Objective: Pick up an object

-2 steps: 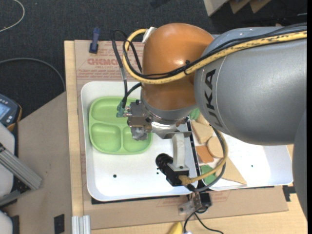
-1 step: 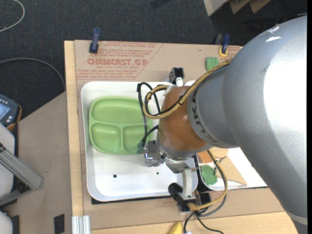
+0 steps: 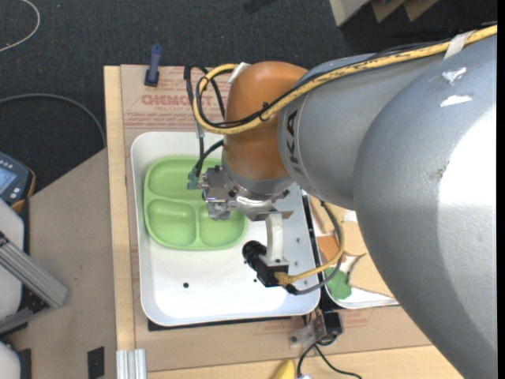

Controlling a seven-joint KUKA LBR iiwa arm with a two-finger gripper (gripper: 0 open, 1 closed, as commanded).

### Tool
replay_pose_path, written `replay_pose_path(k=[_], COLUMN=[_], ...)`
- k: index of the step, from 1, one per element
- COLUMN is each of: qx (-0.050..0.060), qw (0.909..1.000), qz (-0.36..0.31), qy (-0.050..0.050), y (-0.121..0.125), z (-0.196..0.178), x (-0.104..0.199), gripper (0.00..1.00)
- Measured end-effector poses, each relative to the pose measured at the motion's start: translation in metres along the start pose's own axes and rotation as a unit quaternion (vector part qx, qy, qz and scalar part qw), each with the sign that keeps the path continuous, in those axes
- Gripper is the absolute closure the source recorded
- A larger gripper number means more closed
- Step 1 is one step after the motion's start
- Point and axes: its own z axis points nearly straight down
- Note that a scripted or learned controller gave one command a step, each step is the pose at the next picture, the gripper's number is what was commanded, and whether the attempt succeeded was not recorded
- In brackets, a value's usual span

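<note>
1. Overhead, we see the grey arm (image 3: 394, 133) reaching in from the right.
2. Under it lies the left bin (image 3: 170, 294) on the desk (image 3: 118, 212).
3. Inside sits a green divided plate (image 3: 170, 204).
4. We cannot tell the tool's (image 3: 219, 204) state.

white bin (image 3: 197, 306) on bench (image 3: 118, 235)

I count one light-green divided plastic plate (image 3: 175, 208), two shallow white bins (image 3: 170, 294), one blue clip (image 3: 153, 65).
</note>
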Motion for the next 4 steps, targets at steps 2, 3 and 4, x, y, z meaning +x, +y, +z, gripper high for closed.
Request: replay_pose_path(k=[2, 3, 4], qx=[0.012, 0.002, 0.002], qw=[0.9999, 1.0, 1.0], qz=[0.001, 0.006, -0.001], qy=[-0.004, -0.004, 0.0], y=[-0.025, 0.026, -0.03], z=[-0.054, -0.094, -0.172], x=[0.029, -0.03, 0.02], gripper=[1.0, 1.0, 1.0])
